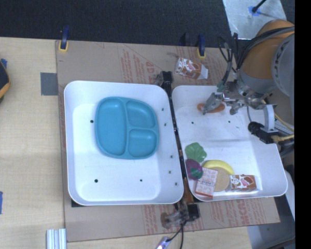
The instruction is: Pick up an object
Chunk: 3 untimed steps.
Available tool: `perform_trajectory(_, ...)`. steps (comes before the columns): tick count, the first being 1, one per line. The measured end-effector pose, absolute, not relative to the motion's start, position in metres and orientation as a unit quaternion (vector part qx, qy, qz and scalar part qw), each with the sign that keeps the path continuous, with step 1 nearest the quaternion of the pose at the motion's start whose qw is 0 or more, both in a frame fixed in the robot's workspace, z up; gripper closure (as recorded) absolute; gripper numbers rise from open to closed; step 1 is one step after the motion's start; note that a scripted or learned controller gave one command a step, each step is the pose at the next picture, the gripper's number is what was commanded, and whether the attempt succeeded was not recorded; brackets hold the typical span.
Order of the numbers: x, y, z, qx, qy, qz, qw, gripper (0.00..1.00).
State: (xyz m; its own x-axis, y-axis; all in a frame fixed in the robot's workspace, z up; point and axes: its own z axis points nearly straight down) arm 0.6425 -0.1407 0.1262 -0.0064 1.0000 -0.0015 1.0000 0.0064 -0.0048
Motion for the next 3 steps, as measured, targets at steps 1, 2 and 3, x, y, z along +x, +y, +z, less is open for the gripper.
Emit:
perform_trajectory(1,0.656,-0.169,0.091,-0.706,-0.708,0.0018,0.001,0.00)
perform_trajectory(2,0.636,-0.212,0.186,-0.706,-0.708,0.0007,0.000,0.00)
perform_trajectory(3,0.656,-0.135,0.130,-0.705,-0.709,0.0016,0.002,0.00)
